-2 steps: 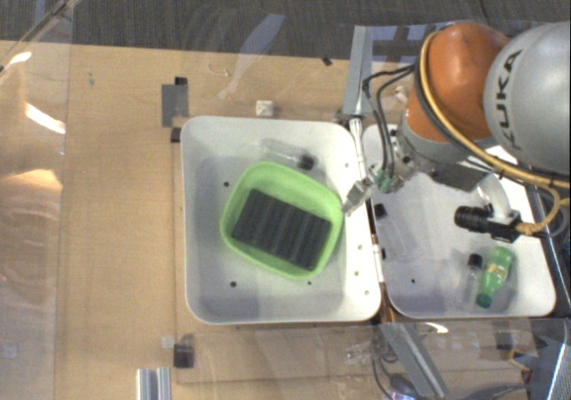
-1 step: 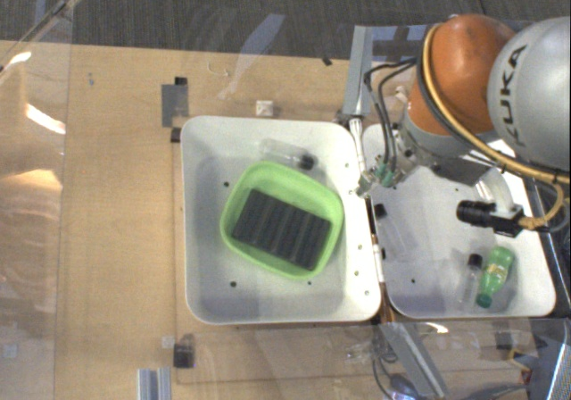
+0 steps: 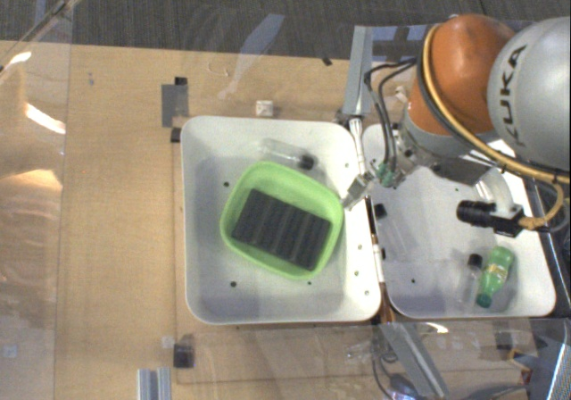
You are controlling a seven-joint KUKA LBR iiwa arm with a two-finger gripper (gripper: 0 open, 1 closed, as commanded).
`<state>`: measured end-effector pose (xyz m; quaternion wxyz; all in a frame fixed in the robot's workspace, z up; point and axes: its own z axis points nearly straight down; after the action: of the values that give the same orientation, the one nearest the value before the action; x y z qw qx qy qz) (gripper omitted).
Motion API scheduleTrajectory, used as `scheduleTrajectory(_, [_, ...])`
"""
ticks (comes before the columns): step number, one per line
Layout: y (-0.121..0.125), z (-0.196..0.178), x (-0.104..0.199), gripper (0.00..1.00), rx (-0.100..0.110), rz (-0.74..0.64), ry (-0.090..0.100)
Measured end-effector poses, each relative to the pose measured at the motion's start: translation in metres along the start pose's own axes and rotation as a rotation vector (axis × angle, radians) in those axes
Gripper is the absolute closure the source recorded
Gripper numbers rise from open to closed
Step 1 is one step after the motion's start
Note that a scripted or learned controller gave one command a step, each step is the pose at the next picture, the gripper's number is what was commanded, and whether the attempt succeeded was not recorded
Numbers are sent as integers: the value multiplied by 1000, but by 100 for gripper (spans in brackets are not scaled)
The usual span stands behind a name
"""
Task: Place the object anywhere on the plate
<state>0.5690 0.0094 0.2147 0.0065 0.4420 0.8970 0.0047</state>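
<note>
From my remote station I saw the tool (image 3: 357, 190) low over the divide between the 2 bins, its tip at the right rim of the green plate (image 3: 239, 211); I could not tell its state. The plate sat in the left bin (image 3: 201, 282), lime green with a dark ribbed rectangular block (image 3: 281, 229) lying inside it. Just above the plate lay a clear tube with a dark cap (image 3: 294, 157). In the right bin (image 3: 428, 291), near its far right corner, a small green bottle (image 3: 493, 275) lay tilted, translucent, with a dark cap. Both bins rested on the wooden table (image 3: 98, 211).
</note>
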Motion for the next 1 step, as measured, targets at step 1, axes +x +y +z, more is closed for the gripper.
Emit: scheduleTrajectory(1, [-38,-63,-6,0,6,68,1])
